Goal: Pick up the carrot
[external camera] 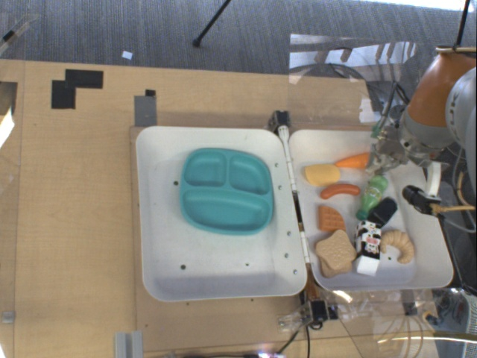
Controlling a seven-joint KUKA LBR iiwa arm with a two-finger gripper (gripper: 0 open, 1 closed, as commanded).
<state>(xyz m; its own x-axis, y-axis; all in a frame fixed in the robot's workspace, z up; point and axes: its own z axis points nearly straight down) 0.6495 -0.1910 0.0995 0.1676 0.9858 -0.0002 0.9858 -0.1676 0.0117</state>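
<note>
Bright, even light; glare along the top edge, soft shadows, slight blur.

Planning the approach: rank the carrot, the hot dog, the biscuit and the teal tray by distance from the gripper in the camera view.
1. Orange carrot, just left of the gripper.
2. Red hot dog sausage, lower left, mid-bin.
3. Tan biscuit, near front of right bin.
4. Teal divided plastic tray, in left bin.

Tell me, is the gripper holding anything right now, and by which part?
Cannot be told. The gripper sits at the carrot's right end in the right bin, but the view does not show the carrot between its fingers.
</note>
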